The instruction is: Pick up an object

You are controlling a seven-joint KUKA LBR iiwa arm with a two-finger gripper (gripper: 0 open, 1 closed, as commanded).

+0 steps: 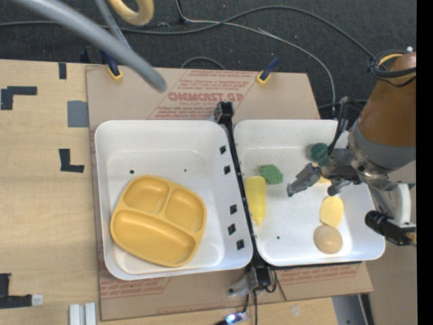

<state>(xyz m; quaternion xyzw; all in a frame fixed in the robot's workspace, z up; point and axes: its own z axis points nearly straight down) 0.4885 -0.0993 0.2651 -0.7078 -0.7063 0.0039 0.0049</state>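
The tool (314, 179) was seen low over the right bin (298, 252), carried on the grey arm (389, 120) that reached in from the right. Its two dark fingers were spread moderately apart, one pointing down-left toward the middle of the bin and the other lying near the pale yellow piece (331, 211); nothing was seen between them, so no object was held. That spread was judged to be a readiness to close on something, since the task called for a pick and no grasp had yet been made. Just beside the tool, toward the back wall, a dark green object (318, 152) was partly hidden by the wrist. Below the tool the pale yellow piece lay flat, and just below that, touching or nearly touching it, a rounded beige object (328, 239) rested near the front rim. To the left, a small green textured object (272, 174) lay near a long yellow object (256, 198), which was stretched along the divider between the bins. Any of these was judged a possible target, the pale yellow piece and the dark green object being nearest the fingers. Further out, the left bin (108, 141) carried a yellow divided plate (158, 219), well apart from the tool. Both bins sat on a cardboard sheet (203, 93) clamped to the worktop (40, 181), presumably so that the bins would not shift.
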